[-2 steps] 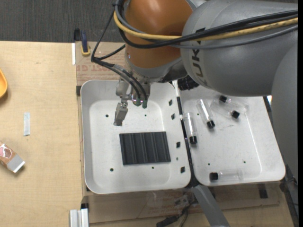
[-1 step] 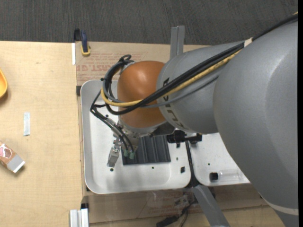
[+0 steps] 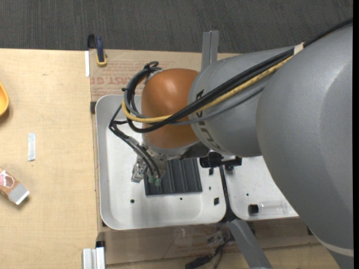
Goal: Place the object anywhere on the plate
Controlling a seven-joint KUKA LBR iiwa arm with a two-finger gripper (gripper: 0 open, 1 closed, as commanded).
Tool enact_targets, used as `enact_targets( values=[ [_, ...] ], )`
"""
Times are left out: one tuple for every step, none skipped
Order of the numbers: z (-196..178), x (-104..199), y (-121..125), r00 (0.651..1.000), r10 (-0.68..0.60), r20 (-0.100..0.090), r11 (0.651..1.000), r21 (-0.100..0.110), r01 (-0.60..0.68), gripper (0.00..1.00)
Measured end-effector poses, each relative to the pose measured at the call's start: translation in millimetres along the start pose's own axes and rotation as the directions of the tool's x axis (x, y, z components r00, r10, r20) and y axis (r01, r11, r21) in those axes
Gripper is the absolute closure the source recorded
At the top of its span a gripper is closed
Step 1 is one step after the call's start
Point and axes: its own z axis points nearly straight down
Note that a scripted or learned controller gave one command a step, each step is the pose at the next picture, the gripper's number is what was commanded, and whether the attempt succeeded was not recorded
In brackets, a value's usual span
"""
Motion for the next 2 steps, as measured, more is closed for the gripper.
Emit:
enact_targets(
  values=[
    [-57, -32, 13, 0.936, 0.353, 0.002, 0.936, -0.002, -0.353, 1.0],
    [-88, 18, -9, 0.994, -0.11, 0.002, 0.994, -0.001, 0.11, 1.0]
  ],
)
